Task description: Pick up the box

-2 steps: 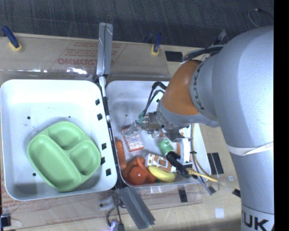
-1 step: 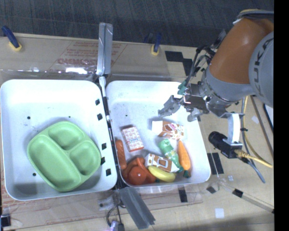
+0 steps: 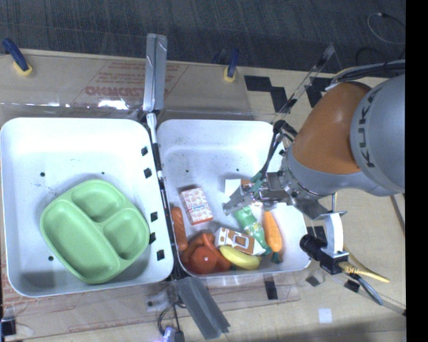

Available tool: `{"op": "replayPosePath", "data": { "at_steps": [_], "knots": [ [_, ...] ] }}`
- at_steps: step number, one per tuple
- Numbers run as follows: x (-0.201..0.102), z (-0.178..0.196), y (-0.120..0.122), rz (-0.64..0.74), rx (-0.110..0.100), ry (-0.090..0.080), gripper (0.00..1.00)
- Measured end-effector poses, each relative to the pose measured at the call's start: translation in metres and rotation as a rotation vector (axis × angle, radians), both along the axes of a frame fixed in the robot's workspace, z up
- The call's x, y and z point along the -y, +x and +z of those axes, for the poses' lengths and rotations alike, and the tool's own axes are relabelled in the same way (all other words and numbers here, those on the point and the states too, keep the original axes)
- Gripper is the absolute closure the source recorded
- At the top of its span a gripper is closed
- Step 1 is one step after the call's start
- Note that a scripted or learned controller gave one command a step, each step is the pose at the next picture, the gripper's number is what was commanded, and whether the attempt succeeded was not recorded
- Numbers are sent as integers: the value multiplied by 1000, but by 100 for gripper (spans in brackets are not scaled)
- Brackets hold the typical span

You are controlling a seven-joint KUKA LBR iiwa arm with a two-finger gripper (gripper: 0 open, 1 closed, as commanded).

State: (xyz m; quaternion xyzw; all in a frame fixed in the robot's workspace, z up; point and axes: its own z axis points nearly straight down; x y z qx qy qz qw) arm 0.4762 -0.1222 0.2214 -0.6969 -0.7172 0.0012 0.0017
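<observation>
A small red and white box lies flat in the right bin, left of centre. A second, orange and white carton lies nearer the front among the toy food. My gripper hangs low over the middle of the right bin, just right of the red and white box and above a green item. A small gap separates the gripper from that box. Nothing is visibly held.
A carrot, a banana, a red tomato-like piece and an orange sausage shape crowd the right bin's front. The left bin holds a green divided plate. The arm's wrist overhangs the right bin's right wall.
</observation>
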Motion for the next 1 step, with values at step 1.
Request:
{"op": "replayPosePath", "data": {
  "at_steps": [1],
  "knots": [
    [-25, -118, 48, -185, -1, 0, 0]
  ]
}}
